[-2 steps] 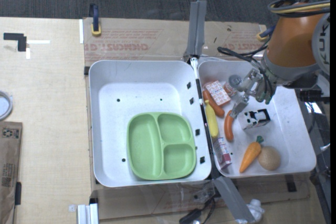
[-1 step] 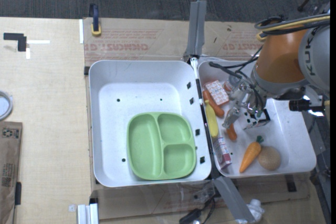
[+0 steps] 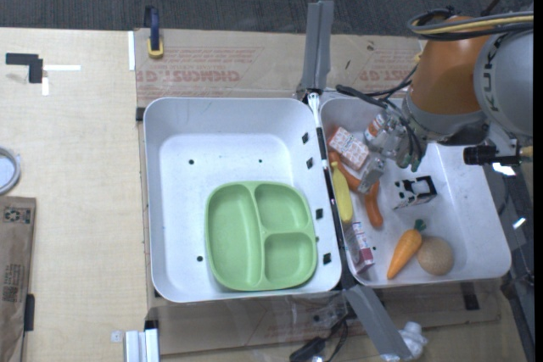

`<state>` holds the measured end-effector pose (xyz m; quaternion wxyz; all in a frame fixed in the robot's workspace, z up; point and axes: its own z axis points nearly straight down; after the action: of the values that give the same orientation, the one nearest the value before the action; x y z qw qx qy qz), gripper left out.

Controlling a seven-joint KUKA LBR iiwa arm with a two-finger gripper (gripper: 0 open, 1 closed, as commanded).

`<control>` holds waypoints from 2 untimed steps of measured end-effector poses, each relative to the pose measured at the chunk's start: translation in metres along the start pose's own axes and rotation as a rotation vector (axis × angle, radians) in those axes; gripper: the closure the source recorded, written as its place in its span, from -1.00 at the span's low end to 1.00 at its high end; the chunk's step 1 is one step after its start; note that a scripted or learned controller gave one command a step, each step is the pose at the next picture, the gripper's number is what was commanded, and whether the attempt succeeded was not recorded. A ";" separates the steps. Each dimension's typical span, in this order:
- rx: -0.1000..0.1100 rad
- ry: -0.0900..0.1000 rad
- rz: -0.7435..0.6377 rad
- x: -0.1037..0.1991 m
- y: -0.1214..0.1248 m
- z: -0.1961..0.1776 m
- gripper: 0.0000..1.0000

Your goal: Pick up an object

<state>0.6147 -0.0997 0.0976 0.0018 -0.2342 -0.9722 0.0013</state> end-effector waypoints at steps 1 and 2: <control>-0.003 0.000 0.142 0.035 -0.021 0.009 -1.00; -0.003 0.001 0.145 0.034 -0.022 0.002 1.00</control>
<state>0.5749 -0.1036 0.0960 0.0017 -0.3042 -0.9526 -0.0002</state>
